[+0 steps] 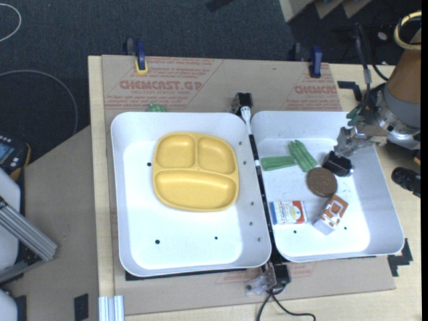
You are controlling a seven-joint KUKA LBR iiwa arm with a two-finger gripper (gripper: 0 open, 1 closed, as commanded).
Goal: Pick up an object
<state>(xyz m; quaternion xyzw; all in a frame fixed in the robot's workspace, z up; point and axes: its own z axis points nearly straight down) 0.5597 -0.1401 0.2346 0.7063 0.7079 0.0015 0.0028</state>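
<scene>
The right bin (pixel 374 239) holds a green strip (pixel 277 162), a green ridged piece (pixel 303 155), a small black item (pixel 337 164), a brown disc (pixel 322 181), a small red-and-white packet (pixel 288 212) and a brown-and-white carton (pixel 332 215). My gripper (pixel 352 139) hangs over the bin's upper right part, just above and right of the black item. Its tips are close over that item, and I see nothing held between them.
The left bin (pixel 134 219) holds a yellow divided plate (pixel 196 171). A black bracket (pixel 243 102) sits at the back between the bins. Blue clamps (pixel 139 51) (pixel 315 59) pin the cardboard sheet at its far edge. The arm's body (pixel 401 99) fills the right side.
</scene>
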